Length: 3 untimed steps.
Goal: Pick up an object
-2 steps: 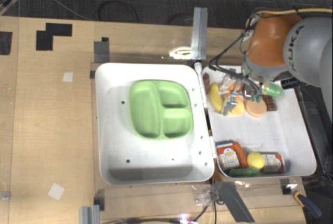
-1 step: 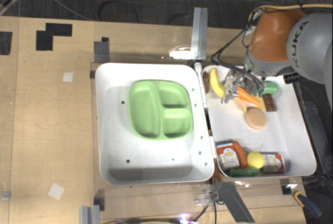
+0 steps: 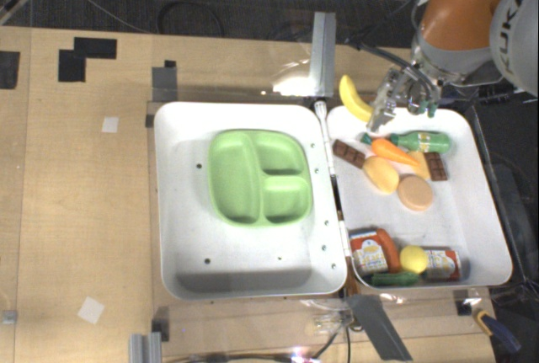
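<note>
tool (image 3: 381, 121) at far end of right shallow white bin (image 3: 484, 210), over its rim area; cannot tell its state | curved yellow plastic banana (image 3: 354, 98) just left of tool; green bottle (image 3: 418, 141) and orange carrot (image 3: 396, 152) just below it | green divided tray (image 3: 257, 176) in left white bin (image 3: 177, 226)

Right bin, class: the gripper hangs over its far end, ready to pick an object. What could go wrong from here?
1. The gripper is between the banana and the green bottle; it may close on neither.
2. The carrot touches the bottle, so a grasp could drag both.
</note>
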Available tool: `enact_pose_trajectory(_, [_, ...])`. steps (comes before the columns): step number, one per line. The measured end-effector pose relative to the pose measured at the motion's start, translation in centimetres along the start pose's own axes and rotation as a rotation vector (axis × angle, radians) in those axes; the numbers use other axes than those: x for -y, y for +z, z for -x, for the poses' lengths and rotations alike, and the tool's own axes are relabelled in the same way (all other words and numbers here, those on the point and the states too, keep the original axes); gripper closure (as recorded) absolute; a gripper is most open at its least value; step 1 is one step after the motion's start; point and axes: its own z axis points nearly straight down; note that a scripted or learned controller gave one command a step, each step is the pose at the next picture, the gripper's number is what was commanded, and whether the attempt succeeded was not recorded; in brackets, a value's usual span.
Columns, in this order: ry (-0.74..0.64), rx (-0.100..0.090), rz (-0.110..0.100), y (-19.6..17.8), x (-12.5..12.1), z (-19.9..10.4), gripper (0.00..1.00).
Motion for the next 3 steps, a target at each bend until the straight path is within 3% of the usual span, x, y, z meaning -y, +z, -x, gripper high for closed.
enact_pose_trajectory(1, [-0.006, 0.003, 0.0, -0.9, -0.1, 0.1, 1.0])
enact_pose_trajectory(2, [0.003, -0.01, -0.004, 0.3, 0.8, -0.5, 1.0])
enact_pose_trajectory(3, [0.161, -0.013, -0.004, 1.3, -0.1, -7.1, 1.0])
